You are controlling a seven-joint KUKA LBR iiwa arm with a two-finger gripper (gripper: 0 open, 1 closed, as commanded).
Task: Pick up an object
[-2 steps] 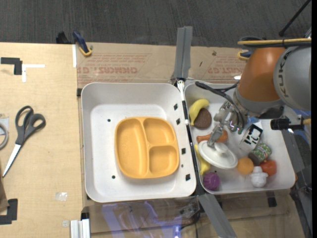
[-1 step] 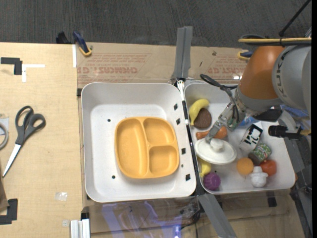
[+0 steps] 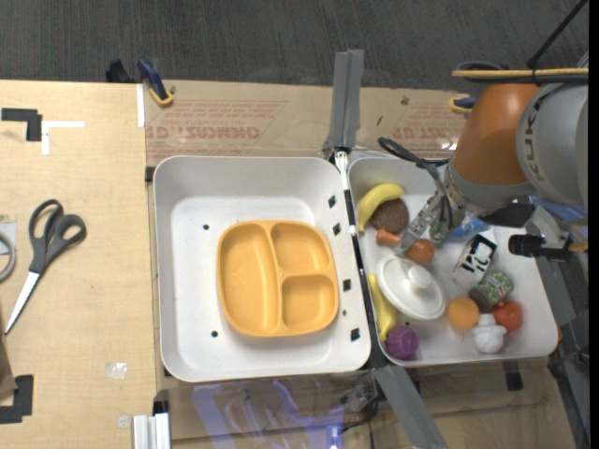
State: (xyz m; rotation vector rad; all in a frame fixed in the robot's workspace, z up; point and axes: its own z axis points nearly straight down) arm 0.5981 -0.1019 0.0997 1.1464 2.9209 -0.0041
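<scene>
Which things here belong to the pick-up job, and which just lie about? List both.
Job: gripper; right bin with banana, white lid, orange ball, purple ball.
Lying about: yellow divided plate, scissors.

A single fixed camera looks down at a slant on the counter (image 3: 75, 344) from moderate height, the two white bins (image 3: 178, 279) filling the frame's centre and right, dark floor (image 3: 234, 17) along the top.

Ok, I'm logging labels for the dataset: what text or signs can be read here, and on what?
Red print on the cardboard sheet behind the bins: mirrored and blurred, not readable.
Letters on the grey arm: cut off at the edge, not readable.
Black-and-white mark on a small white box in the right bin: too small to read.
</scene>
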